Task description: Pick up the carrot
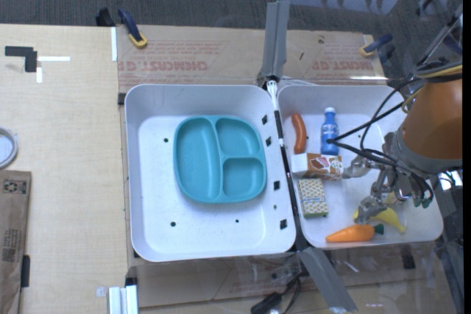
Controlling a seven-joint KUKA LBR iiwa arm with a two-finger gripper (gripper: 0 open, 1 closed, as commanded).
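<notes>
The carrot (352, 233) is orange with a green tip at its right end. It lies flat near the front wall of the right bin (412, 234). My gripper (375, 195) hangs a little above and to the right of it, over a yellow banana (384, 218) that lies just behind the carrot's green end. Nothing shows as held. The arm with its orange band (436, 121) reaches in from the right, with black cables looped across the bin.
The right bin also holds a red sausage (297, 132), a blue bottle (329, 131), a brown packet (324, 165) and a yellow-green box (313, 197). A teal divided plate (219, 158) sits in the left bin (147, 180).
</notes>
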